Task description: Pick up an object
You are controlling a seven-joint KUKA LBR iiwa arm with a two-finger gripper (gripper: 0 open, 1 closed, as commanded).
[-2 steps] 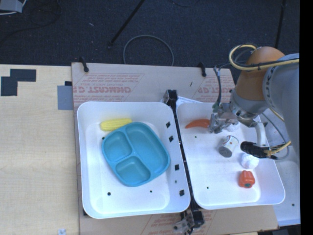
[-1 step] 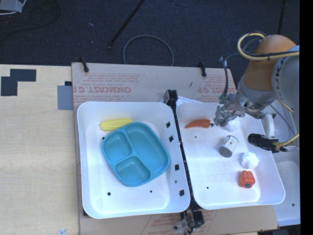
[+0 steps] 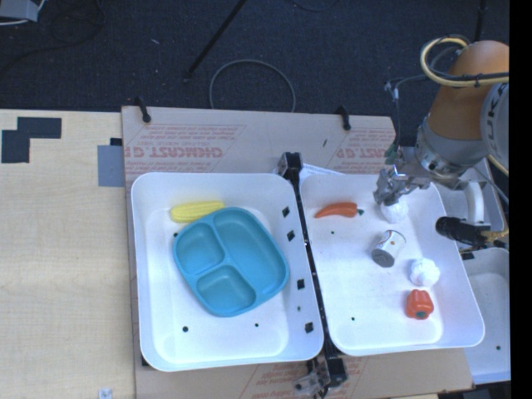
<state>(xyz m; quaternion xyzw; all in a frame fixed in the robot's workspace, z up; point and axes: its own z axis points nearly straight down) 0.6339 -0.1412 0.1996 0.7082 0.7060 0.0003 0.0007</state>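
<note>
Objects for picking lie in the right bin [image 3: 465, 327], and the nearest to the claw [image 3: 389, 194] is a small white lump [image 3: 394, 210] just below its tip, partly covered by it, so its shape and long axis cannot be made out. Whether the claw is apart, together or clamped on anything cannot be told; it is small, grey and blurred against the white floor. To the claw's left lies an orange carrot-like piece [image 3: 336, 210], its long axis running left to right, with what looks like a dark stem end pointing toward the claw. Below the claw a small metal cup [image 3: 386, 248] lies on its side, its long axis slanted; which end is the mouth is unclear. Further down and to the right sit a white ball-like thing [image 3: 424, 270] and a red-orange pepper [image 3: 420, 303], near each other. Well to the claw's left, in the left bin [image 3: 154, 322], a blue divided plate [image 3: 229, 260] rests tilted, with a yellow corn cob [image 3: 197, 211] touching its upper left edge, long axis left to right. The arm [image 3: 465, 98] is cut off by the frame's right side.
</note>
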